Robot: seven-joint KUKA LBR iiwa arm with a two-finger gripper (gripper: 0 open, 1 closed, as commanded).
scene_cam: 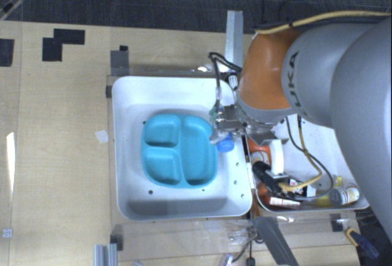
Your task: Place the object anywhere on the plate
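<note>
Here we see a small blue object [225,144] beneath the hand [224,130], at the blue plate [179,149] edge. It looks light and stiff; we cannot tell the hand's state.

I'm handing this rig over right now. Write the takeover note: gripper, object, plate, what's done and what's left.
Gripper: at the right edge of the blue divided plate in the left bin; whether the fingers are open or shut cannot be made out.
Object: a small blue item sits just below the gripper, at the plate's right rim; whether it is gripped is unclear.
Plate: three compartments, nothing visible in them.
Done: arm is over the left bin.
Left: confirm the item ends up on the plate.
Right bin holds assorted clutter.
</note>
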